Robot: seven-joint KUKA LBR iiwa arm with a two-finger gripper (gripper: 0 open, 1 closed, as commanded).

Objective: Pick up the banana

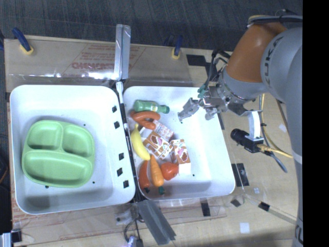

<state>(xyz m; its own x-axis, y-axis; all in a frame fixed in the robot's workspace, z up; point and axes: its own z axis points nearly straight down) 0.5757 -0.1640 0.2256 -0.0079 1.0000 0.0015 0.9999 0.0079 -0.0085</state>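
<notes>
The yellow banana lies in the right bin, along its left wall, pressed among other toy food. My gripper hangs over the upper right part of that bin, to the right of the banana and well apart from it. Its fingers are spread open and there is nothing between them. The grey arm with its orange band reaches in from the right.
Around the banana lie a green bottle, a sausage in a bun, small cartons, a carrot and a red tomato. The left bin holds a green divided plate.
</notes>
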